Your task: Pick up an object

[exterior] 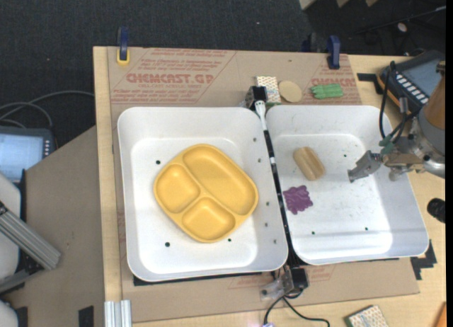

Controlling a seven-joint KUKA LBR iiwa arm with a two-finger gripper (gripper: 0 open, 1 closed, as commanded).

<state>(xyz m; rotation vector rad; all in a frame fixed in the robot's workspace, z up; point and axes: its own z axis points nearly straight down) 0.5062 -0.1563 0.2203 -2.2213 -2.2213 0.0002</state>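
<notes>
Tan and block-like, the small loaf [308, 163] lies left of the tool [359, 168]; probably light and stiff, best gripped across its short width. The tool's grip cannot be told.

Yellow tray [205, 191] in a white bin [134, 177]; tan block [308, 163], purple piece [298, 199], green piece [327, 92].
</notes>
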